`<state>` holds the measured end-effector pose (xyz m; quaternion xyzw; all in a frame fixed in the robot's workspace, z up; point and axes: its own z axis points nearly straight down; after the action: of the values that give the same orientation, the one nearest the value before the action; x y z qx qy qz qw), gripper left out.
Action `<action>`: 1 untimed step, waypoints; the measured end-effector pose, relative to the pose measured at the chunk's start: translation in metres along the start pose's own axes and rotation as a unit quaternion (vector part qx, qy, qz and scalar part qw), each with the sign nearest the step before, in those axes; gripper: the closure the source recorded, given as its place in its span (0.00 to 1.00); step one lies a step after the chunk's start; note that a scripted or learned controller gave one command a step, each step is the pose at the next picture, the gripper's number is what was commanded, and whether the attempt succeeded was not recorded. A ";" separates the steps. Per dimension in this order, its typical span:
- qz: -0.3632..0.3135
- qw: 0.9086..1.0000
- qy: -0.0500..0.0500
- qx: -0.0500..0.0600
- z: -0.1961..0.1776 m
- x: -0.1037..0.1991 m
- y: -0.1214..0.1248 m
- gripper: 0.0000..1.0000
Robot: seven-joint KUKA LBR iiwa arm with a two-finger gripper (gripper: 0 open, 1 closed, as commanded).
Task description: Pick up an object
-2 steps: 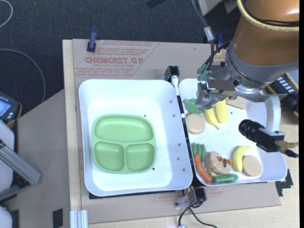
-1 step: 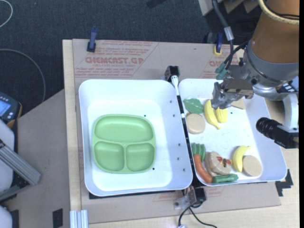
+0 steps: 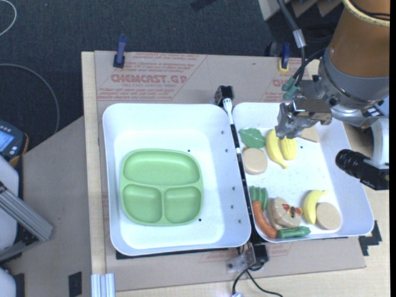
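My gripper (image 3: pixel 288 132) hangs low over the back of the right bin (image 3: pixel 346 193). Its tip is right at the top end of a yellow banana (image 3: pixel 277 150), which lies just below it. Whether it touches or grips the banana cannot be made out. A green leaf (image 3: pixel 250 137) and a round beige biscuit (image 3: pixel 254 161) lie just left of the banana. A tan slice (image 3: pixel 310 135) peeks out to the gripper's right.
At the front of the right bin lie green beans (image 3: pixel 258 197), a carrot (image 3: pixel 263 220), a brown bun (image 3: pixel 284 212), a pea pod (image 3: pixel 294 232), a second banana (image 3: pixel 312 203) and a beige disc (image 3: pixel 328 216). The left bin (image 3: pixel 117 135) holds a green divided plate (image 3: pixel 162 186).
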<state>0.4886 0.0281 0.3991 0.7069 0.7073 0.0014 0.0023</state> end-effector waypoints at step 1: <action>0.003 1.000 0.000 0.002 0.000 -0.057 -0.006 1.00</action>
<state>0.4826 -0.0287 0.3995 0.7093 0.7049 -0.0002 0.0007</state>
